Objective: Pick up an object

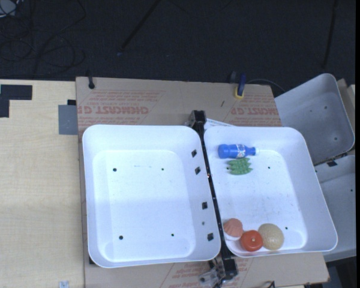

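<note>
- The pincer's state, whether wide, narrow or holding something, could not be told from the camera view.
- Two shallow white plastic bins sat side by side, touching along their inner rims: the left bin [102, 138] and the right bin [315, 191].
- Small black clips [205, 206] sat in a row along the seam where the two rims met.
- Every object to pick lay in the right bin.
- A small blue plastic bottle with a white cap [237, 151] lay on its side near the far edge of that bin, its cap pointing right.
- A small green leafy-looking piece [240, 167] lay just beside the bottle, on its near side; what it was could not be made out.
- Three round objects were bunched in the near corner by the seam: a pale pink ball [232, 227], a red-orange ball [251, 240] and a tan speckled ball [271, 236].
- The red-orange ball lay between the other two and appeared to touch both.
- The cluster lay well apart from the bottle and the green piece.
- Both bins rested on a brown cardboard sheet with red printing [144, 104].
- A pale wooden bench top [30, 191] stretched away to the left of the cardboard.
- A small blue and yellow item [240, 87] stood at the far edge of the cardboard.
</note>
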Tool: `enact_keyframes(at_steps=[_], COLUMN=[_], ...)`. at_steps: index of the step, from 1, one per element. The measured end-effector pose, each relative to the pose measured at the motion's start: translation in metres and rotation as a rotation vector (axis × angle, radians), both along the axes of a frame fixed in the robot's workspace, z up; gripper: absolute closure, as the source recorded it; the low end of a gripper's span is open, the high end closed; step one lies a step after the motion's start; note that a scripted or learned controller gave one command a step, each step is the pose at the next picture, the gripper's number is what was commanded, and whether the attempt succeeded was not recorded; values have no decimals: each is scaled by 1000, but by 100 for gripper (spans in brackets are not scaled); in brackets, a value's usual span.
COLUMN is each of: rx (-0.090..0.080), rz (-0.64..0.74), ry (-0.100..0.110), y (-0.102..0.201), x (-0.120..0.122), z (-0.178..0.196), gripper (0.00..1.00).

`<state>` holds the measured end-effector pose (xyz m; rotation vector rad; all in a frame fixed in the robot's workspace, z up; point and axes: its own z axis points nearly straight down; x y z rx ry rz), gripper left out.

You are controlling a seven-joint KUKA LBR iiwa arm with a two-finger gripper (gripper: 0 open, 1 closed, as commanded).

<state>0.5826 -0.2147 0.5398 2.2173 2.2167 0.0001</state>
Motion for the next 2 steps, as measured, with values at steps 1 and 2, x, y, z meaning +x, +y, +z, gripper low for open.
enact_keyframes(at_steps=[1,2], rx=[8,5], rz=[-2,1], ry=[12,7], y=[1,1], x=[-95,-91], z=[-49,-47], gripper=[100,0])
